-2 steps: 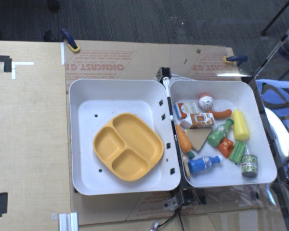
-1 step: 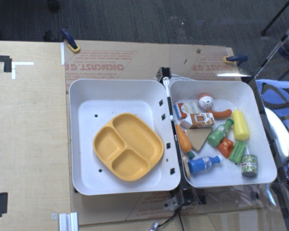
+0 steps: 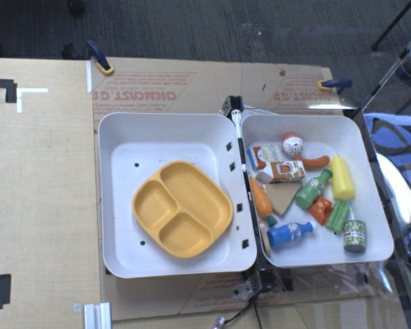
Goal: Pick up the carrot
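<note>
Two white bins sit side by side: the left bin [image 3: 109, 204] holds a yellow divided plate [image 3: 183, 208], and the right bin [image 3: 370, 184] is crowded with toy food. The carrot [image 3: 261, 199] lies along that bin's left wall, just beside a tan wedge [image 3: 283, 197] and above a blue bottle [image 3: 290, 234]. The pick looks not yet begun; the next move calls for a descent tight against the wall. Whether the gripper is open or closed, I cannot tell.
</note>
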Controlling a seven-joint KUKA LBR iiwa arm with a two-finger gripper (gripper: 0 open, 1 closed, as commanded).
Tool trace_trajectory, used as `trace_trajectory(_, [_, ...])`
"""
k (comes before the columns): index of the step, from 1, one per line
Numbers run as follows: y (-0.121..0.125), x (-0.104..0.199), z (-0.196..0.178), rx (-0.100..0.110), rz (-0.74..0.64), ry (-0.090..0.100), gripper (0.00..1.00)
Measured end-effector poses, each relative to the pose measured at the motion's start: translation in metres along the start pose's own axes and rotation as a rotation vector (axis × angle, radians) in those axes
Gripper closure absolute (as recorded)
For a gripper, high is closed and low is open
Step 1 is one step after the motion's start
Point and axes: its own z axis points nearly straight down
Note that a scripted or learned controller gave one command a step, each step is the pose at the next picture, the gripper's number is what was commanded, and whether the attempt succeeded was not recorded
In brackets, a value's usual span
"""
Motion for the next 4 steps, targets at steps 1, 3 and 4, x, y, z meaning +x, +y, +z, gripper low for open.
trace_trajectory(1, [-0.030,-0.059,0.149,-0.004,-0.395,0.002,0.00])
trace_trajectory(3, [-0.034,-0.067,-0.011,-0.002,-0.434,-0.002,0.00])
trace_trajectory(4, [-0.034,-0.067,-0.011,-0.002,-0.434,-0.002,0.00])
